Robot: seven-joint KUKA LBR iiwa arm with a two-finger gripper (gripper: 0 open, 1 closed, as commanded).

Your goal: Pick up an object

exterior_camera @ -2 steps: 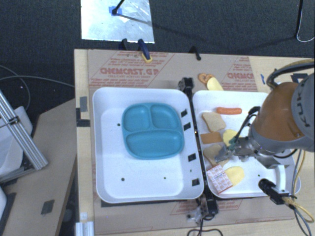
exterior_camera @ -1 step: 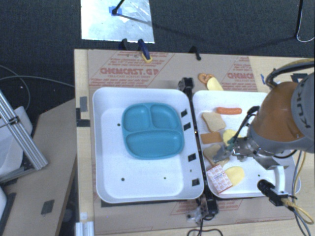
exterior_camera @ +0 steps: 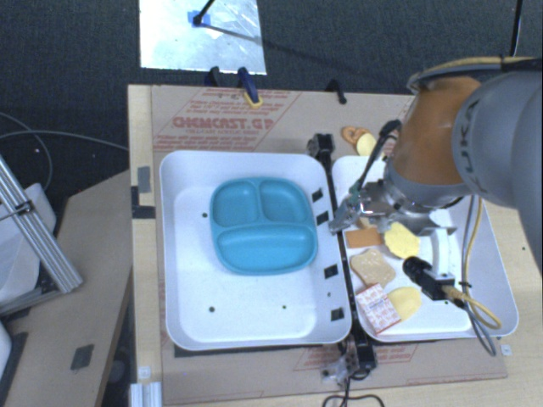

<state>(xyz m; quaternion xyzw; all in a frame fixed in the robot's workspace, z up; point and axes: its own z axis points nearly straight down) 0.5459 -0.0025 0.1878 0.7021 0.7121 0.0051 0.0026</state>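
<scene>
My gripper (exterior_camera: 344,217) hangs low over the left edge of the right bin (exterior_camera: 496,312), by the divider between the two bins. Just right of it lie a brown flat cracker (exterior_camera: 365,237) and a yellow rounded piece (exterior_camera: 401,242). Nearer the front of that bin are a slice of toast (exterior_camera: 373,267), a red and white packet (exterior_camera: 378,306) and another yellow piece (exterior_camera: 406,301). I see nothing between the gripper's tips. The arm's orange band and grey wrist cover the bin's back half.
The left bin (exterior_camera: 182,312) holds a blue divided plate (exterior_camera: 260,225). Behind the right bin, on the cardboard, lie a small orange piece (exterior_camera: 352,133) and a yellow piece (exterior_camera: 366,145). Black clips line the divider (exterior_camera: 333,270).
</scene>
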